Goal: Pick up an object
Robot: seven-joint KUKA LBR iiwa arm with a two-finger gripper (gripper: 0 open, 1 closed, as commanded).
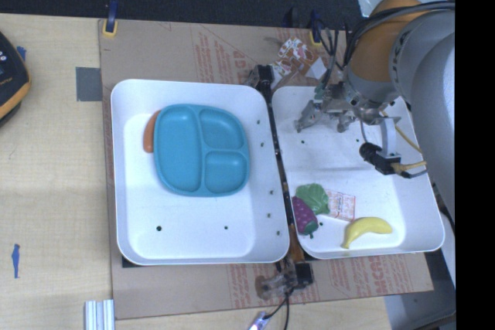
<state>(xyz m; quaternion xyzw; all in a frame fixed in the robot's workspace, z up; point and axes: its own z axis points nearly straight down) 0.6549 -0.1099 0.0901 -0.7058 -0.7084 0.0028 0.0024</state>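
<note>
The metal two-finger pincer (323,122) is seen hanging over the upper part of the right white bin (414,239), its fingers spread apart with nothing between them. Nearer the camera than the pincer, at the bin's front, a green leafy toy (313,196), a purple grape toy (304,216) and a small printed card (341,204) are clustered, with a yellow plastic banana (366,229) just beside them. To the pincer's far side, the left white bin (131,228) is occupied by a blue divided plastic plate (203,150), an orange object (148,132) showing at its edge.
</note>
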